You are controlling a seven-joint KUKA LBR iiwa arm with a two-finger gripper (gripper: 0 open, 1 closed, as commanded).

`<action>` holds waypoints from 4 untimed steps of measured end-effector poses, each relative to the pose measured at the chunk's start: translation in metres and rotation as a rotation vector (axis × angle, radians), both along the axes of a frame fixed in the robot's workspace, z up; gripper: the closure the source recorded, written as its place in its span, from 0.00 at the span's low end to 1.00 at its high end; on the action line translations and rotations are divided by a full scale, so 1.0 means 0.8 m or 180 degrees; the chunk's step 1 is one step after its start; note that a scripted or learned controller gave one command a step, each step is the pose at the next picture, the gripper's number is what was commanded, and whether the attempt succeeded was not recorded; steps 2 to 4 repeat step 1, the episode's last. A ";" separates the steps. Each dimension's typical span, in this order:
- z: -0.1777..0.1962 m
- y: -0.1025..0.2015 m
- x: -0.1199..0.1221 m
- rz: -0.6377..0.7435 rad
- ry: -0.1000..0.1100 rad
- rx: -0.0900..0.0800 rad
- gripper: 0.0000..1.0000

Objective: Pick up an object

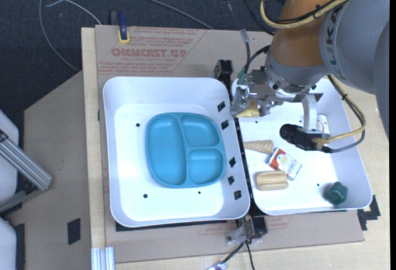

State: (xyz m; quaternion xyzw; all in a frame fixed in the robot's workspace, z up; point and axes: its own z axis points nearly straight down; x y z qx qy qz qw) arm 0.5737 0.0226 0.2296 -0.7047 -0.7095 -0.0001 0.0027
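The gripper (252, 101) is low at the far left corner of the right bin (346, 166); I cannot tell its grip state. A pale yellow piece (249, 113) lies just under it. Nearer lie a cone-shaped item (259, 146), a red-and-white packet (284, 161), a tan bread roll (271, 181) and a dark green object (336, 192). The left bin (124, 139) holds a blue divided plate (185, 149).

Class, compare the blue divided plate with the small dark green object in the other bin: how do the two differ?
The blue divided plate is far larger than the dark green object. The plate is light blue, flat and split into three compartments; the green object is dark, compact and rounded. The plate lies mid-bin in the left bin; the green object sits near the right bin's front corner. Both rest apart from other things.
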 end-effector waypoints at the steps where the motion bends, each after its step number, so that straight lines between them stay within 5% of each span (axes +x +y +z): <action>1: 0.010 0.065 0.004 0.0000 -0.0015 -0.0003 1.00; 4: 0.010 0.065 0.004 0.0000 -0.0015 -0.0003 1.00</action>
